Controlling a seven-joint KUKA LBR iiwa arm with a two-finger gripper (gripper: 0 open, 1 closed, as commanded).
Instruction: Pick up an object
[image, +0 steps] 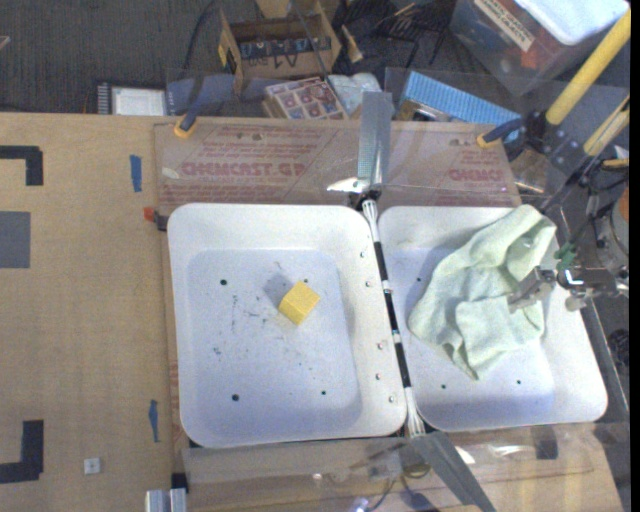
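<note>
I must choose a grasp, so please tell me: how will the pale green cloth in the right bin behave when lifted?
The cloth lies crumpled in soft folds, so it is probably floppy and will drape and hang. It looks thin, so likely light.

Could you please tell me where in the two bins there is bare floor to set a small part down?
The left bin is mostly bare all around the yellow block at its middle. In the right bin, the pale green cloth and the pincer crowd the middle and right; bare floor remains along the front edge and the back-left corner.

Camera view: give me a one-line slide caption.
Yellow block lies in the left bin; the hand is at the crumpled pale green cloth in the right bin.
</note>
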